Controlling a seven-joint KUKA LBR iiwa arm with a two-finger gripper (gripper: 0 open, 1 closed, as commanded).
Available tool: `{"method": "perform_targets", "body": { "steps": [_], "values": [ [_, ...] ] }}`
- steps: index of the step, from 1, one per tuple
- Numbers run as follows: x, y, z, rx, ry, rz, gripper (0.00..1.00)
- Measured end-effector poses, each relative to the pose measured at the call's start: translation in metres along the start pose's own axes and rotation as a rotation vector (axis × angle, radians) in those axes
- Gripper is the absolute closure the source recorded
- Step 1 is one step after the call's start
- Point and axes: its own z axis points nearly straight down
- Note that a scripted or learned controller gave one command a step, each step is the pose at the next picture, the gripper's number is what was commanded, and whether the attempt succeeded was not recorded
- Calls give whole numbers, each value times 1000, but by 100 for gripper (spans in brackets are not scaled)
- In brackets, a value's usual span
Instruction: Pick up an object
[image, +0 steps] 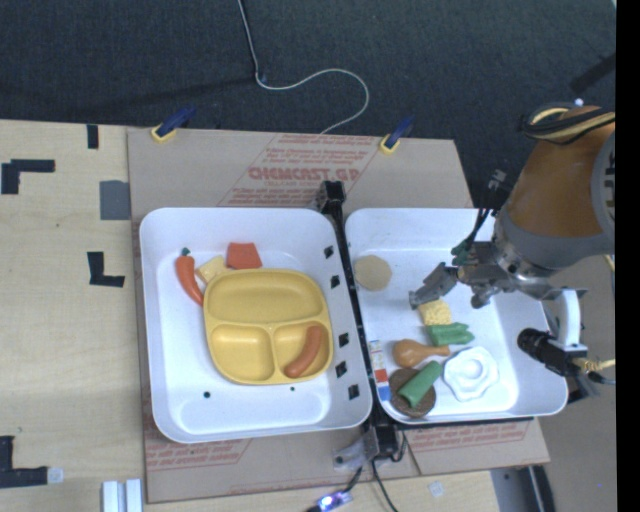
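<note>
My gripper (457, 291) hovers over the middle of the right bin (410, 232), its two fingers spread open with nothing between them. Just below its left finger (429, 289) lies a yellow corn piece (436, 314), with a green vegetable (451, 335) under that. Nearby lie a tan drumstick (415, 352), a fried egg (469, 371), a brown disc (408, 400) with a green pickle (424, 381) across it, and a round tan cookie (373, 272) at the bin's upper left.
The left bin (160, 340) holds a yellow divided plate (262, 310) with a sausage (308, 352) in one compartment. A carrot (188, 279), a pale yellow wedge (212, 270) and a red piece (243, 256) lie beside it. A small striped item (380, 372) lies near the divider.
</note>
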Motion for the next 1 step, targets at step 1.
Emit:
{"method": "perform_targets", "body": {
  "steps": [1],
  "values": [
    [-5, -2, 46, 2, 0, 1, 0]
  ]
}}
